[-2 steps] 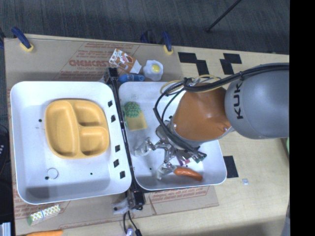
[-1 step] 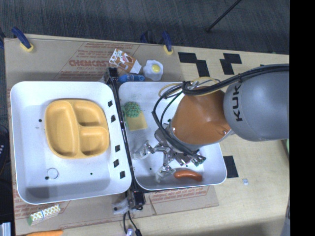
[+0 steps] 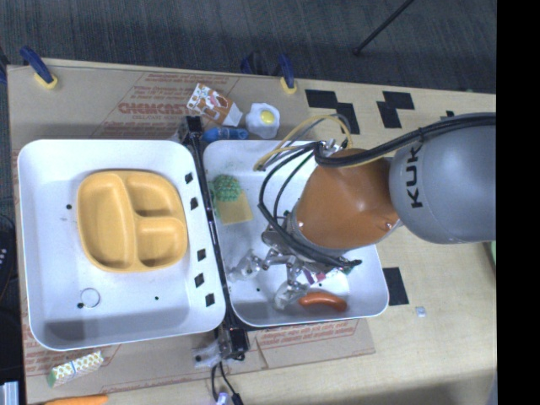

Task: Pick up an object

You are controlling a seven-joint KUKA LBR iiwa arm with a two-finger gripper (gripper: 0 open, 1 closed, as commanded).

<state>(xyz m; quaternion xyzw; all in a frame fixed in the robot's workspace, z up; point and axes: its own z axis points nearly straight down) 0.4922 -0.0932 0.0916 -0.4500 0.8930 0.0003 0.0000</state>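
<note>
While the arm [image 3: 439,180] reaches in over the right bin [image 3: 371,287], I see my tool [image 3: 287,278] low in that bin, metal fingers pointing at the floor of it. I cannot tell whether the tool is apart or together; cables and the orange band [image 3: 342,205] crowd it. Just beside the tool, toward the bin's near wall, lies an orange-red carrot-like object [image 3: 323,302], not between the fingers as far as I can see. Beyond the tool, toward the far corner, sits a green-and-yellow sponge-like block [image 3: 229,197]. Well off to the tool's other side, the left bin [image 3: 42,251] holds a yellow divided tray [image 3: 131,219]. On the desk [image 3: 439,344] past the bins rests a small yellow-white toy [image 3: 264,118].
</note>
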